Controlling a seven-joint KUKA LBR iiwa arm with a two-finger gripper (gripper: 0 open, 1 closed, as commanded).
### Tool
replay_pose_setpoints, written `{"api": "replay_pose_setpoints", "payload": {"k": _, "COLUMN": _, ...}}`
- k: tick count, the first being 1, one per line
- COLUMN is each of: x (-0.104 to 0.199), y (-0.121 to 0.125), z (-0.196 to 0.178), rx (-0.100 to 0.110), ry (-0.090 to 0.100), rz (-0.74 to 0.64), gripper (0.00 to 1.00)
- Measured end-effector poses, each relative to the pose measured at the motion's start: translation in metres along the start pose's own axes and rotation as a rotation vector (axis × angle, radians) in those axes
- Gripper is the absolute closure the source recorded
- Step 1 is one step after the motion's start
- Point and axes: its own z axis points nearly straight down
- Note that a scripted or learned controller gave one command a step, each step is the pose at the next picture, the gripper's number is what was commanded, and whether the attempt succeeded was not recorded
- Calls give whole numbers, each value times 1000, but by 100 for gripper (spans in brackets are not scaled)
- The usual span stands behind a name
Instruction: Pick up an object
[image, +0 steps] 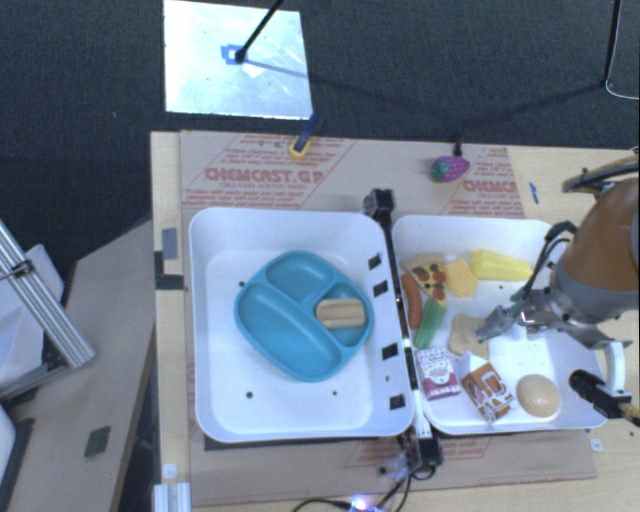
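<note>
My gripper (497, 324) hangs low over the middle of the right bin (520, 235), with the orange-banded arm (605, 245) coming in from the right. Its tip is just right of a pale tan piece (462, 335) and above an orange carton (487, 390). Around it lie a pizza slice (430, 276), a yellow block (461, 279), a yellow corn-like toy (500, 265), a red sausage (411, 297), a green stick (431, 321), a pink carton (437, 373) and a beige egg-shaped toy (539, 396). Nothing is visibly held.
The left bin (215, 400) holds a blue divided plate (280, 325) with a tan bun (341, 313) on it. A purple toy (449, 168) and a yellow clip (300, 149) lie on the cardboard behind the bins. A black divider (395, 310) runs between the bins.
</note>
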Motion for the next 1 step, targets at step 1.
{"api": "replay_pose_setpoints", "payload": {"k": 1, "x": 0, "y": 2, "z": 27, "rx": -4, "ry": -1, "rz": 0, "gripper": 0}}
